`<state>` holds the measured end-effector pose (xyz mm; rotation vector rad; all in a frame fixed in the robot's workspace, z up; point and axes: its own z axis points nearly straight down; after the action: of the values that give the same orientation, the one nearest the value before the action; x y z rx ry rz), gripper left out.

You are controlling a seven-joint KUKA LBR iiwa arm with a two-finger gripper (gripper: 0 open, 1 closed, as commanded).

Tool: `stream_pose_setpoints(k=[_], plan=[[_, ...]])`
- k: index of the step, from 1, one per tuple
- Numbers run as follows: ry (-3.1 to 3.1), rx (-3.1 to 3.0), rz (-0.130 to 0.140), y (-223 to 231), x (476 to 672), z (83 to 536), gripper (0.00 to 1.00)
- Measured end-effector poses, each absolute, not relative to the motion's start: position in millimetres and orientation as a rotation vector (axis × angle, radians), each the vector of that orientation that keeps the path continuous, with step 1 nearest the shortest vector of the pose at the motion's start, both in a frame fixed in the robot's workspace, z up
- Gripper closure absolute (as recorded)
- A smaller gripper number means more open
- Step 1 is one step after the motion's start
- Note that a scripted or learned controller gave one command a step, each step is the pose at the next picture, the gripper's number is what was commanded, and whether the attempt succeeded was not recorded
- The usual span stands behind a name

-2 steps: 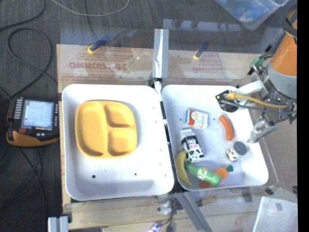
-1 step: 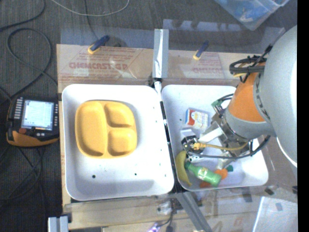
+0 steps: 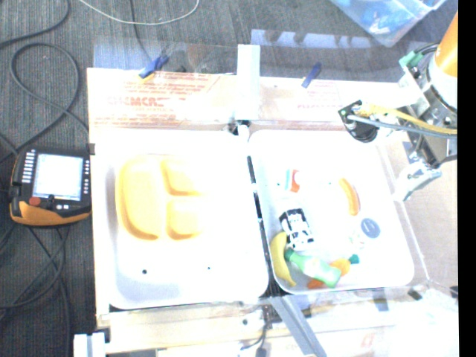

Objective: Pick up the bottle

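Two shallow white plastic bins sit side by side. Left bin [image 3: 223,274] holds a glossy yellow compartment tray [image 3: 156,198]. Right bin [image 3: 387,192] carries a cluttered pile at its near left corner, and there lies the green translucent bottle [image 3: 312,266], tipped over, label unreadable. Gripper [image 3: 416,175] hangs at the right bin's right rim, washed out; finger state, cannot tell.

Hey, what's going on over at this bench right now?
A robot arm sits at the right edge, its gripper off the right bin's outer side, not over the items. The green bottle lies untouched at that bin's near edge among small objects. The left bin holds a yellow tray.
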<state>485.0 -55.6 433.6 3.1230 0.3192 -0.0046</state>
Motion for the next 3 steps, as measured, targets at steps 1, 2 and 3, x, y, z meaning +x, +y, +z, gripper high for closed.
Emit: stream_pose_setpoints(k=[1,2,3], plan=[[0.318,3.124,-0.01,-50.9,483.8,288.4,0.0],[0.561,3.093,-0.013,-9.9,482.3,181.3,0.0],[0.564,3.093,-0.023,-9.7,482.0,188.5,1.0]])
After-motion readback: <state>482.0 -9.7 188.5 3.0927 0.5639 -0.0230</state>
